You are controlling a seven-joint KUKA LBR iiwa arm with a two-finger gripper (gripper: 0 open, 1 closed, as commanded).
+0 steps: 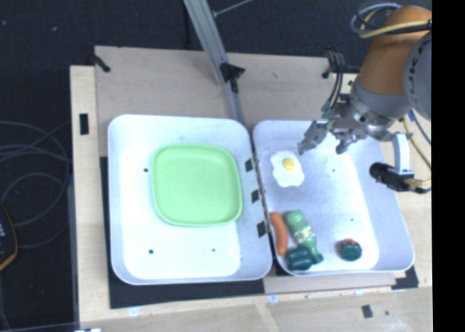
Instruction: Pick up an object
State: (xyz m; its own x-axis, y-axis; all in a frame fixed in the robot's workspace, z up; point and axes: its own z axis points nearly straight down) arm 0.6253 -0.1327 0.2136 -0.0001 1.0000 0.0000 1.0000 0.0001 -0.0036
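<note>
Overhead, the gripper (325, 140) hangs at the upper part of the right bin (378, 207), its two dark fingers spread apart with nothing between them; one fingertip (308, 142) points toward eight o'clock, the other sits nearer the wrist at about three o'clock from it. The arm (389, 62), grey with an orange band, comes in from the two o'clock corner of the view. Just beside the open fingers, at roughly seven o'clock from them, lies a toy fried egg (288, 168), white with a yellow yolk, close to the bin's left wall and not touched by the gripper. Farther down the same bin, near six o'clock from the egg, an orange carrot (279, 232) lies along the left wall, and touching its right side is a green bottle-like toy (301, 236) whose dark green end reaches the bin's lower rim. Well apart from those, toward the bin's five o'clock corner, rests a small round dark green item with a red patch (349, 249); what it is cannot be told. The left bin (131, 250) holds a light green square plate (196, 184) lying flat near its middle.
</note>
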